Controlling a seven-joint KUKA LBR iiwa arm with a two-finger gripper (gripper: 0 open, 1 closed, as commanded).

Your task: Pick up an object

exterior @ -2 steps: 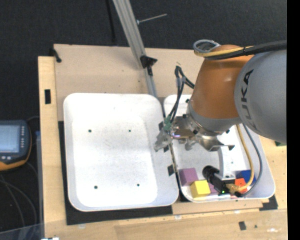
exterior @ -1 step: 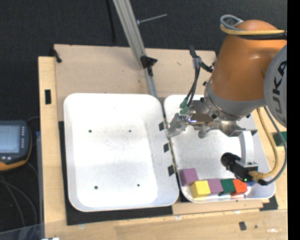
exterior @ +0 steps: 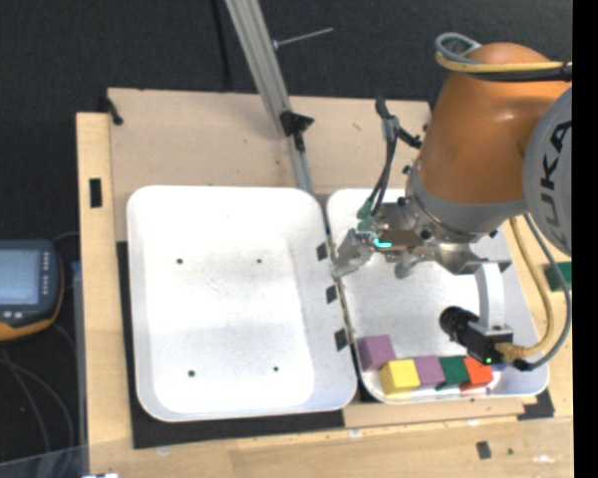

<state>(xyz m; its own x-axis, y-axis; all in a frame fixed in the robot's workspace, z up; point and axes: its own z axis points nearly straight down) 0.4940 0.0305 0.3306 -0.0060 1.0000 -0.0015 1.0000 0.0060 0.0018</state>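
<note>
Several small blocks lie along the near edge of the right bin point(exterior: 411, 307): a purple block point(exterior: 377, 350), a yellow block point(exterior: 401, 374), a mauve block point(exterior: 429, 369), a green block point(exterior: 451, 368) and a red-orange block point(exterior: 474, 375). My gripper point(exterior: 357, 250) hangs under the orange wrist at the right bin's far left side, close to the divide between the two bins. It is well behind the blocks and apart from them. Nothing is visible in its grasp. The arm's bulk hides the bin's far right part.
The left bin point(exterior: 229, 297) sits beside the right one. A slanted aluminium pole point(exterior: 264, 58) rises from behind the bins. A black cable fitting point(exterior: 470, 332) hangs over the right bin near the blocks. A handheld screen point(exterior: 15, 287) lies off the bench at left.
</note>
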